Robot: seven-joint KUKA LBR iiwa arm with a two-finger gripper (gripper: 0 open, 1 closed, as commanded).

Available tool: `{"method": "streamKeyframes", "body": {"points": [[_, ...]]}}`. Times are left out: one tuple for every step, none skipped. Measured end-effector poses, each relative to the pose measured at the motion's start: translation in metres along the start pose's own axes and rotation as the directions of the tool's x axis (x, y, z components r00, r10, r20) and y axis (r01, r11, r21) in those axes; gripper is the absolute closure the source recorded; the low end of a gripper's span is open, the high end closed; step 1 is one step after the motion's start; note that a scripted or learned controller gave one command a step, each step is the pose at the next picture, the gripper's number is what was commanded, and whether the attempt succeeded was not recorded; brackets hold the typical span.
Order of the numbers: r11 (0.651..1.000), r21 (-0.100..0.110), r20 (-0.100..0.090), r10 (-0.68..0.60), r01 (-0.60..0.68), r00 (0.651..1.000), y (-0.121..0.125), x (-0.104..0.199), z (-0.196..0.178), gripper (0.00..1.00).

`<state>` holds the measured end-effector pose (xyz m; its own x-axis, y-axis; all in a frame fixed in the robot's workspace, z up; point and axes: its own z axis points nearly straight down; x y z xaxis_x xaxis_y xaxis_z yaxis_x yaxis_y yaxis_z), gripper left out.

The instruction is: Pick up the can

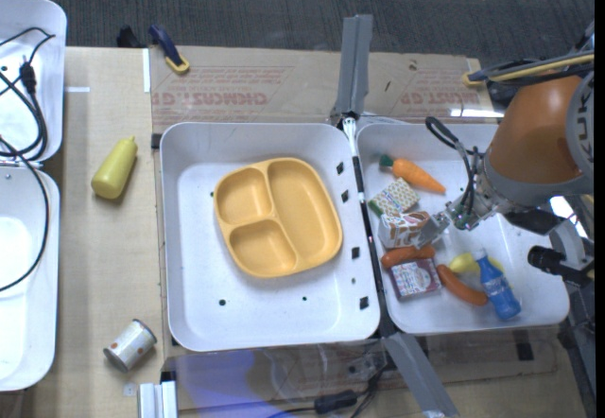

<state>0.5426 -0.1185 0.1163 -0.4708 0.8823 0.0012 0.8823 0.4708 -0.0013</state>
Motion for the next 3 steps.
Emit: {"method": "streamKeyframes", "body": {"points": [[0.921,0.001,0.0,0.39,-0.39,0.921,-0.059,-0.06,0.025,0.0],[0.907,0.0,-0.008,0.422,-0.422,0.907,-0.021,-0.094,0.026,0.0],[0.898,0.0,0.001,0.441,-0.441,0.898,-0.034,-0.045,0.025,0.0]]}}
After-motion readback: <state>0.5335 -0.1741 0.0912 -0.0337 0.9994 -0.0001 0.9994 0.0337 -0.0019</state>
